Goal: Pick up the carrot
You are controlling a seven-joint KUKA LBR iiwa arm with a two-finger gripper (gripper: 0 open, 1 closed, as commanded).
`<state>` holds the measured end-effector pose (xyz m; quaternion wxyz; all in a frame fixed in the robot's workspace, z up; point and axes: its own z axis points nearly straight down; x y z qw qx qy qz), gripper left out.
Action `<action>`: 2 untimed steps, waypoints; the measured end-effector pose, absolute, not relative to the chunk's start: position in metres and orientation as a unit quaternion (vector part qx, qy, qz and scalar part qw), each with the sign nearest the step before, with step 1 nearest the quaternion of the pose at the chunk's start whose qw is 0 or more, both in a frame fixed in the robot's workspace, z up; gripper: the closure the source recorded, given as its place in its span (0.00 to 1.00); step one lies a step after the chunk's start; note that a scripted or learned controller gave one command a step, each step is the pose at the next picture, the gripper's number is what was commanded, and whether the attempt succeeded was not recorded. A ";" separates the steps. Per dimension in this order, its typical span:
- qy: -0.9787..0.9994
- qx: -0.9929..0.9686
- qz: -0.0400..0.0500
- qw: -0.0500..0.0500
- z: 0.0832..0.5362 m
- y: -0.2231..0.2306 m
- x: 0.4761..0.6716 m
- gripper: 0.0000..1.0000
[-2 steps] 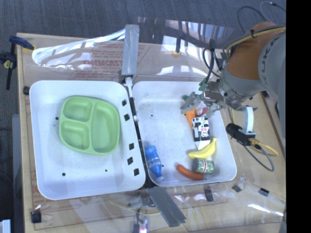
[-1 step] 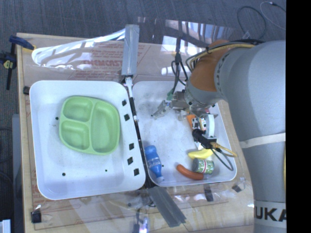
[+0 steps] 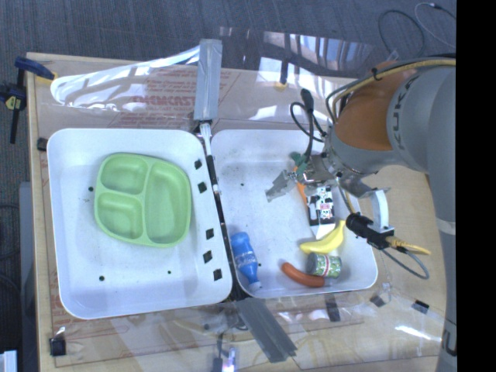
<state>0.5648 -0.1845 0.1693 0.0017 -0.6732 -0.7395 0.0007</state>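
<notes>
Carrot sits under the end effector, whose finger state I cannot tell, carton beside.

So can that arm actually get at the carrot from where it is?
Probably yes. The carrot lies in the right bin right by the gripper, with bare bin floor to its left. The small carton sits close on its other side, which could crowd the grasp.

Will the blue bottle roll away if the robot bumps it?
Probably, a little. The blue bottle lies on its side and looks round, so a nudge could roll it. It sits near the right bin's wall, which would likely stop it. It looks small and probably light.
</notes>
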 end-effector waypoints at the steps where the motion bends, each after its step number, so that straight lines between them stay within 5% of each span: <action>1: -0.749 -0.662 0.001 0.001 0.091 -0.207 0.593 0.00; 2: -0.750 -0.661 0.001 0.001 0.102 -0.207 0.593 1.00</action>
